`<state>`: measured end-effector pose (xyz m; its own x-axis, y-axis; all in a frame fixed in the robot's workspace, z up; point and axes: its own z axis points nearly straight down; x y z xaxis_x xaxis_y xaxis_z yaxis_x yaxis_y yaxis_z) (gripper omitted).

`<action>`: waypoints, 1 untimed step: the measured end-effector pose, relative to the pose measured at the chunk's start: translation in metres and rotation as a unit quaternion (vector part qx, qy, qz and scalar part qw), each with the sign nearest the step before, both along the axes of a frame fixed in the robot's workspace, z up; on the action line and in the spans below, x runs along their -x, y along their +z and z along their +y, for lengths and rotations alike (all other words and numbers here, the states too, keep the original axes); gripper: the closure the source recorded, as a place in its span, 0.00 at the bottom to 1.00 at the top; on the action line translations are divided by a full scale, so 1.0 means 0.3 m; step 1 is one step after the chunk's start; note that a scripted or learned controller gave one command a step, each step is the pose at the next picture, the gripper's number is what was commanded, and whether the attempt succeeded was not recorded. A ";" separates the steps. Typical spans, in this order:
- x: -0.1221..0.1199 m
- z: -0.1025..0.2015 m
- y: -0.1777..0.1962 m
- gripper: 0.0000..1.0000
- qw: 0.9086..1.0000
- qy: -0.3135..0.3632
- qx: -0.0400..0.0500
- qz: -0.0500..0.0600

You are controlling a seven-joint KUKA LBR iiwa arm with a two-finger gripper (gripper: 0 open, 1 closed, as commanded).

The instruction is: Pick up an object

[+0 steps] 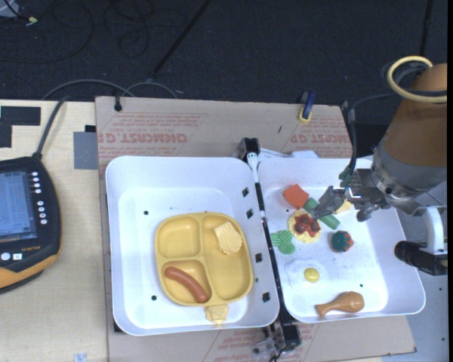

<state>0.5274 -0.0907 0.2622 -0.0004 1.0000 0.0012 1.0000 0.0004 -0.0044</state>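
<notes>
My gripper (346, 206) hangs over the upper middle of the right bin (396, 296), fingers spread open, with nothing seen between them. Its left finger (328, 201) lies just above a green piece (329, 221) and beside a yellow round toy with red topping (305, 227). An orange-red block (295, 195) sits to the upper left of that finger. A green and red ball (341, 240) lies just below the gripper. Nearer the front are a fried egg (310, 274) and a chicken drumstick (340, 304). A green leafy piece (283, 241) rests by the bin's left wall.
The left bin (128, 202) holds a yellow divided plate (175, 236) with a sausage (186, 283) and a ridged chip (228, 237); a yellow piece (217, 313) lies at its front. A control pendant (15, 217) sits at the far left of the bench.
</notes>
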 end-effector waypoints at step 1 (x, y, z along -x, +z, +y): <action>0.000 -0.002 0.032 1.00 1.000 0.000 0.000 0.001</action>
<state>0.5272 -0.0913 0.2718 -0.0001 1.0000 0.0019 1.0000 0.0001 -0.0072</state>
